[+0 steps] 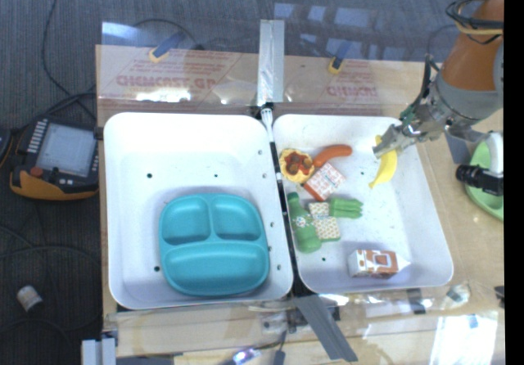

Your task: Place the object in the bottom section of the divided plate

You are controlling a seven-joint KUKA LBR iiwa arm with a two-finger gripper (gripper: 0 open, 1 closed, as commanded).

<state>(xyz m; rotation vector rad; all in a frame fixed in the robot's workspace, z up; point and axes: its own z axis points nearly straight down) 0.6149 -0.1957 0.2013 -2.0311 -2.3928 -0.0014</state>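
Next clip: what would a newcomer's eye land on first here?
The teal divided plate sits alone in the left bin. In the right bin, toy food is clustered near the divider, and the gripper is at a yellow banana near the far right corner.

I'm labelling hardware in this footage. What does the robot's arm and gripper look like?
The arm enters at the right: a rounded orange section above a grey wrist, with a thin dark cable looping over the top. The gripper is small, in grey and dark metal; its finer details are too blurred to make out.
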